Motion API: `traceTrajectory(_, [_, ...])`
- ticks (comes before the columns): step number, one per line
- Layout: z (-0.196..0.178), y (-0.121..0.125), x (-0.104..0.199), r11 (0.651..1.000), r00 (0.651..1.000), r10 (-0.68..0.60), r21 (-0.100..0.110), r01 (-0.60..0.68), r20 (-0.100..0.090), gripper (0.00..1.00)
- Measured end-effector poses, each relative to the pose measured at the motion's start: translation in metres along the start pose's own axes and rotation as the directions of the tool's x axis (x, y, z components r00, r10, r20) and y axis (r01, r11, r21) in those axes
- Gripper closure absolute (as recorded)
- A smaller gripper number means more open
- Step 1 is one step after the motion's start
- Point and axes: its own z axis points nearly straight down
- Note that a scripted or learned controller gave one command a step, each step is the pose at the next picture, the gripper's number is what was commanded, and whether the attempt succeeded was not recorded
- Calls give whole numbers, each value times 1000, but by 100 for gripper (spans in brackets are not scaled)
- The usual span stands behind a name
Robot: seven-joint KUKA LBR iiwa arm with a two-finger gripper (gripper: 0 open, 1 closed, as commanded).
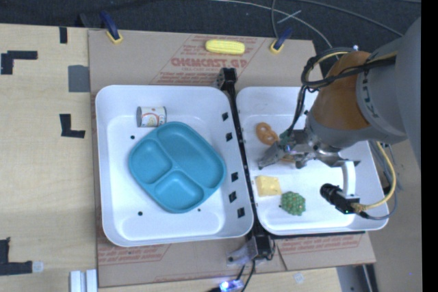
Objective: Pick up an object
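The right bin (356, 222) holds an orange-brown piece (265, 133) near its upper left, a pale yellow block (268, 185) by the divider and a green bumpy ball (293, 203) below it. My gripper (277, 150) reaches in from the right and hangs low over the bin's left half, between the orange-brown piece and the yellow block. Its dark fingers point left and nothing shows between them. The arm's orange band (342, 102) and grey body cover the bin's right half.
The left bin (113, 106) holds a blue divided plate (176, 166) and a small can (151, 116) lying on its side at the upper left. A yellow corn-like piece (224, 46) lies on the cardboard behind the bins. Cables run over the dark backdrop.
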Motion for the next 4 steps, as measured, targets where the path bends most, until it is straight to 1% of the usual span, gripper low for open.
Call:
traceTrajectory(1, [24, 0, 0, 1000, 1000, -1, -3, 1, 1, 0])
traceTrajectory(2, [13, 1, 0, 1000, 1000, -1, -6, 1, 2, 100])
traceTrajectory(3, [-30, -2, 6, 1000, 1000, -1, -7, 1, -1, 100])
traceTrajectory(4, [-82, -6, 15, 1000, 1000, -2, -7, 2, 0, 100])
